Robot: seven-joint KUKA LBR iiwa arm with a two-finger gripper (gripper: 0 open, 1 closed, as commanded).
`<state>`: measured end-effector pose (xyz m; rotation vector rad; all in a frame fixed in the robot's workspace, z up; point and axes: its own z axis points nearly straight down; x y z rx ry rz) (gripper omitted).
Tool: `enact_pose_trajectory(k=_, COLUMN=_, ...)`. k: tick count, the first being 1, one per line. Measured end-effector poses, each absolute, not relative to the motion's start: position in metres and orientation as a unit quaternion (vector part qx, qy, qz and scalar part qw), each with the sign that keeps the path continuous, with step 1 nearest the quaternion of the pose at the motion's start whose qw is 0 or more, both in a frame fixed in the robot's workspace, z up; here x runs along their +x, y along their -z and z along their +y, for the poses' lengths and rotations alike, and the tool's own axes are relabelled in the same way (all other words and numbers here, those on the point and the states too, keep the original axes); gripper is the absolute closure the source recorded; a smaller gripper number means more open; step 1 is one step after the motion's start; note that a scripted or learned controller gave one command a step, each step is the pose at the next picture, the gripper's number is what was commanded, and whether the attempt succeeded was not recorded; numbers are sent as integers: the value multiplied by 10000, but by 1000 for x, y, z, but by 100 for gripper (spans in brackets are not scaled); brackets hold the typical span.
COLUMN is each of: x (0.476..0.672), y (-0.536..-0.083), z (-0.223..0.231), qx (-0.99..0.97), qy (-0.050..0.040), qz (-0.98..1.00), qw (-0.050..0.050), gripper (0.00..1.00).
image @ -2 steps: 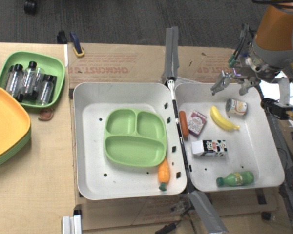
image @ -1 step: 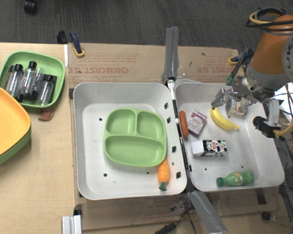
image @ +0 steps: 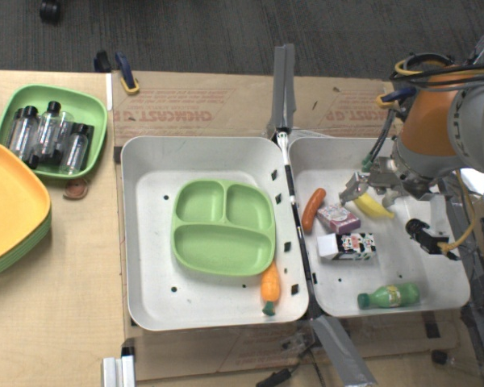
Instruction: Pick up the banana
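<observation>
In the camera view the banana (image: 373,207) lies in the right bin (image: 444,297), toward its 1 o'clock part, just beside a small pink box (image: 338,218) at its 8 o'clock. The pincer (image: 371,185) sits right over the banana's upper end; whether it is spread or closed I cannot tell, and no grip shows. A red sausage-like toy (image: 312,209) lies farther toward 9 o'clock. To do this well, I judge the pincer should straddle the banana across its narrow width, clear of the pink box, before lifting.
</observation>
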<state>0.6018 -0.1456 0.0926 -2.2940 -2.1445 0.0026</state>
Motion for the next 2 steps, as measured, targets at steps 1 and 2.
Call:
enact_pose_trajectory(k=1, x=601, y=-102, z=-147, qx=-7324, qy=-12, qz=-6809, qw=9, gripper=100)
enact_pose_trajectory(k=2, x=581, y=-179, z=-161, qx=-6998, qy=-5, qz=-7143, qw=1, gripper=100)
